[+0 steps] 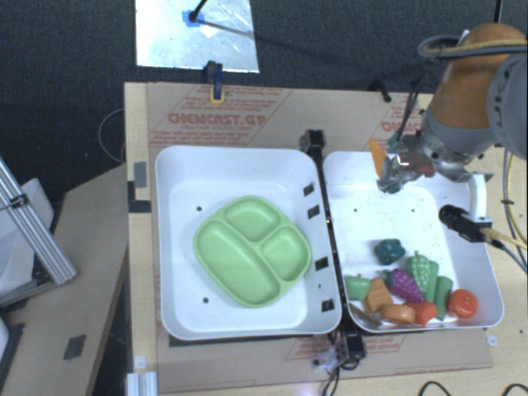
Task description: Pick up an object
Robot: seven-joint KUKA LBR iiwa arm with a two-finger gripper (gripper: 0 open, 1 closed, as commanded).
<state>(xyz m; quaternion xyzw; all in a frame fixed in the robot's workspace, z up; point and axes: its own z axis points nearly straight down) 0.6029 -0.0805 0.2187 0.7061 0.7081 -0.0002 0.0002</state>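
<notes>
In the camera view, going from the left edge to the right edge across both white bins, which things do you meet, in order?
Light green three-compartment plastic plate → black divider between the bins → dark green toy pepper → round red toy tomato.

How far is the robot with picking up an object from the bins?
Done: the pincer is over the right bin, near its far edge. In hand: nothing visible between its fingers. Left: the whole grasp. The toy foods, such as the purple grapes and the red tomato, lie piled at the bin's near edge, apart from the pincer.
</notes>
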